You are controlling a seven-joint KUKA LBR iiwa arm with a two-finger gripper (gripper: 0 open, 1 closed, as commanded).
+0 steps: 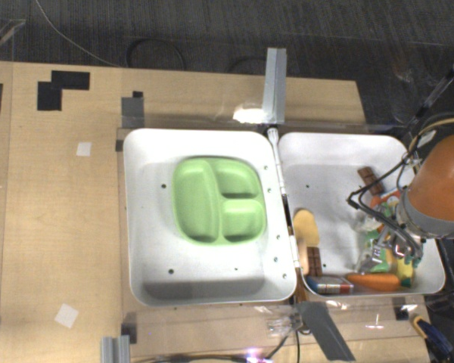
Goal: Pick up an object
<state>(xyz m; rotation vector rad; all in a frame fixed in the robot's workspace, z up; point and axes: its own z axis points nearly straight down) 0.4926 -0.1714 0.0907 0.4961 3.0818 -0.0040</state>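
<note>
Near edge of right bin (325, 153): one orange carrot (374, 282), one marker (329, 285), one wooden spatula (307, 237). Gripper (390, 240), its state undeterminable, low over the clutter. Left bin (147, 203): one green divided plate (217, 200).

A divided tray (217, 200) lies in the left bin (147, 278), roughly at its middle. Right of the tray, past the wall the two bins share, sits the right bin (325, 157). A wooden spatula (307, 233) rests in that bin just beside the shared wall. Farther right of the tray, a carrot (372, 282) and a marker (331, 285) lie along the right bin's near wall, beneath the arm (439, 187).
</note>
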